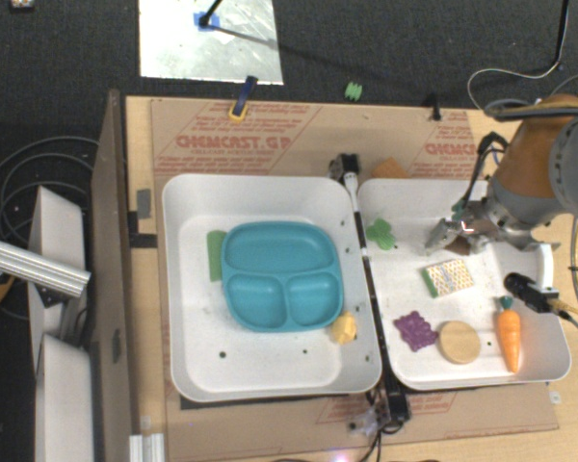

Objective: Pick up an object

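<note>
The gripper [455,231] hovers at the upper middle of the right bin [405,200], just above a patterned sponge [450,277]; can't tell how its jaws are set. A carrot [509,337], wooden disc [459,343] and purple grapes [415,330] sit lower right.

Arm [539,166] reaches over right bin [559,359] above patterned block [450,277].

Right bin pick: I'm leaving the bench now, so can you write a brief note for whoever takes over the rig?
Gripper: low in the right bin, above the patterned block; nothing seen held.
Right bin also holds a green piece, purple grapes, round tan disc, carrot.
Left bin: blue divided plate, yellow piece beside it.
Done: nothing lifted.
Left: grasp and lift one object.
</note>
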### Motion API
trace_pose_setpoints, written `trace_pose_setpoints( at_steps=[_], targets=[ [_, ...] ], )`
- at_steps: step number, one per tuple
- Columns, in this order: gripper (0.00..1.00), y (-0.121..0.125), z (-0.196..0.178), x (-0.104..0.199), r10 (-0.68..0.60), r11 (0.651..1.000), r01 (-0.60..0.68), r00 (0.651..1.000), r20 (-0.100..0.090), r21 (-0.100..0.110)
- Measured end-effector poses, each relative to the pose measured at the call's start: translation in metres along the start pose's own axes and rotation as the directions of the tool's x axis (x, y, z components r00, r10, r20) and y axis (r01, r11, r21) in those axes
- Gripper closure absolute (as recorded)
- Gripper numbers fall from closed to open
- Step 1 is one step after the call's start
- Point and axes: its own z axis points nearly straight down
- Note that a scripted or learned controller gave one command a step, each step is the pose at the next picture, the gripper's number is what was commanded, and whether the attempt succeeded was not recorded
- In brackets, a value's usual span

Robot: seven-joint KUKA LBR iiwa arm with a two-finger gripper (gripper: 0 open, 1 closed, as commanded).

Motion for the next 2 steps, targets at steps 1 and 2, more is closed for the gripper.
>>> trace_pose_setpoints(
  at_steps=[1, 2],
  targets=[
    [0.0, -0.049, -0.037, 0.031, 0.002, 1.0, -0.002, 1.0, -0.001, 0.002],
    [0.0, -0.015, 0.001, 0.023, -0.002, 1.0, 0.002, 1.0, 0.002, -0.006]
  ],
)
